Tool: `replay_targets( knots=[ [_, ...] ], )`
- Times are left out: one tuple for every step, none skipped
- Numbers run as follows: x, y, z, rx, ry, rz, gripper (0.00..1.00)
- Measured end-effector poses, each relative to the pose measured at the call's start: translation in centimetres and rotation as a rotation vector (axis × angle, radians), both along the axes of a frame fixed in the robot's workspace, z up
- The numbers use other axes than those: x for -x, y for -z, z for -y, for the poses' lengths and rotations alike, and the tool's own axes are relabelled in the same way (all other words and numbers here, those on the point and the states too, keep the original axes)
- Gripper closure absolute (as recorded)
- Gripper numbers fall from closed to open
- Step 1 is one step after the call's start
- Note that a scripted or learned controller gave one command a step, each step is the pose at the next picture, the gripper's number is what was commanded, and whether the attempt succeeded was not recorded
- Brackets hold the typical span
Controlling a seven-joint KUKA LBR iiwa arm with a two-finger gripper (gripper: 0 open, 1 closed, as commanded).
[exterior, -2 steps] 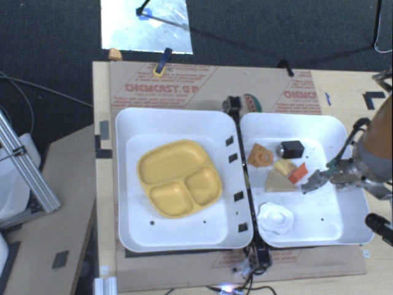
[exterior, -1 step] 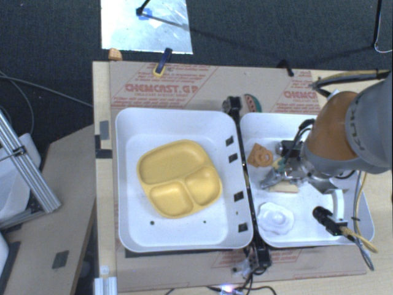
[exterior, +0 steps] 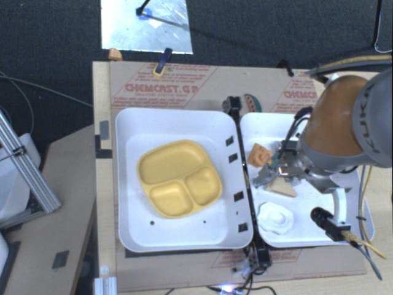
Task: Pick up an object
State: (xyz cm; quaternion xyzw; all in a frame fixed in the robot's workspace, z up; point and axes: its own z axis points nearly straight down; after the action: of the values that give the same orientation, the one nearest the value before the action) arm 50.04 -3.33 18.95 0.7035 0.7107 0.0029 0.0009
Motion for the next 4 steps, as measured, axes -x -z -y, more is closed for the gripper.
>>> replay_targets(
  knots=[
    [1.4, 0.5, -1.8, 0.002, 0.004, -0.005, 0.0],
    [1.4, 1.1, 6.3, 0.005, 0.016, -0.004, 0.0],
    [1.2, 0.0, 5.8, 0.003, 0.006, -0.001, 1.0],
    [1.3, 0.5, -1.2, 0.0, -0.001, -0.004, 1.0]
  ],
)
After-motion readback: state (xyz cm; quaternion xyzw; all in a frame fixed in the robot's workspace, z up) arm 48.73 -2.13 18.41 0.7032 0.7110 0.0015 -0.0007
